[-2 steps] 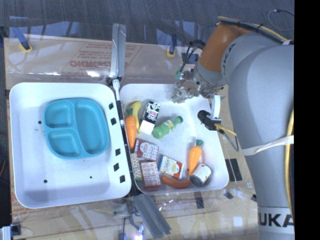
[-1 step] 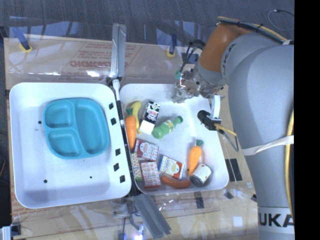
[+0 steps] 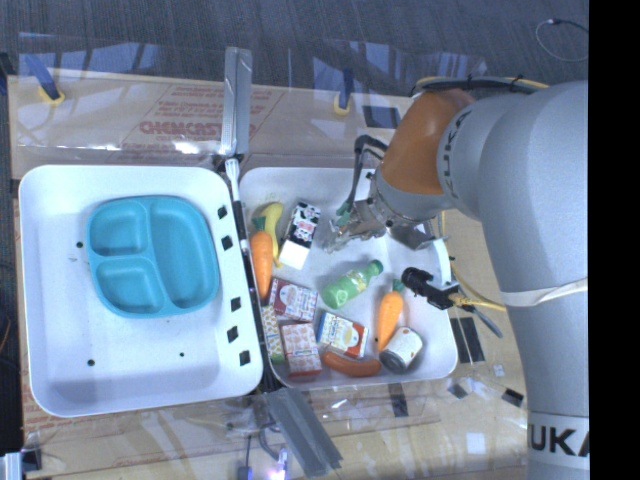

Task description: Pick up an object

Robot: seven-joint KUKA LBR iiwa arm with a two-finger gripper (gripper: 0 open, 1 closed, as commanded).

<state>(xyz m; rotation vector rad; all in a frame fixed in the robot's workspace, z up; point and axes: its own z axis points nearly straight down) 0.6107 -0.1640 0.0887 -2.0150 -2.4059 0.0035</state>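
Observation:
The right bin (image 3: 330, 180) holds several toy foods. A banana (image 3: 269, 213) and a long carrot (image 3: 261, 263) lie along its left wall, with a black and white carton (image 3: 299, 234) beside them. A green bottle (image 3: 350, 283) lies in the middle. Near the front are a short carrot (image 3: 388, 314), a can (image 3: 403, 350), a sausage (image 3: 350, 366) and small printed boxes (image 3: 292, 298). My gripper (image 3: 347, 230) hangs low over the bin's back middle, just right of the carton and above the green bottle. I see nothing held in it.
The left bin (image 3: 40, 298) holds a blue divided plate (image 3: 152, 254). A ridge with black clips (image 3: 237, 298) separates the two bins. The grey arm (image 3: 520, 198) covers the right bin's right edge. A black part (image 3: 425, 286) sticks out near the short carrot.

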